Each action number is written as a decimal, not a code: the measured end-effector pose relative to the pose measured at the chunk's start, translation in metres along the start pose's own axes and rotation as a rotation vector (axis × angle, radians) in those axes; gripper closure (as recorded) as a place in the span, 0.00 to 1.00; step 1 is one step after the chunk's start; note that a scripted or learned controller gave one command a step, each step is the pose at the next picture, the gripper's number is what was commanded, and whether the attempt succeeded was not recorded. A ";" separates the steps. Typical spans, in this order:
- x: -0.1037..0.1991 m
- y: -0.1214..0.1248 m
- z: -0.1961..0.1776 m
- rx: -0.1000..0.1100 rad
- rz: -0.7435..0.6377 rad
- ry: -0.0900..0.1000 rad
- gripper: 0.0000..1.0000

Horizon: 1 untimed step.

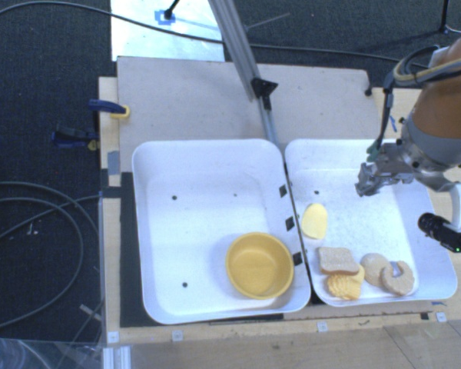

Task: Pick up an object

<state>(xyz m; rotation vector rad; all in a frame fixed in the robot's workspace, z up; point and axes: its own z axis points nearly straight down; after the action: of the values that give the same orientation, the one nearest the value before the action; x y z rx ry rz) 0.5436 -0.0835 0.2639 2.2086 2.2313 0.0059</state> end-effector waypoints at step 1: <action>0.051 0.015 0.018 0.003 0.000 0.000 1.00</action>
<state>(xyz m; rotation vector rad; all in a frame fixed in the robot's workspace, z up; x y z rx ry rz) 0.5582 -0.0318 0.2458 2.2102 2.2334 0.0027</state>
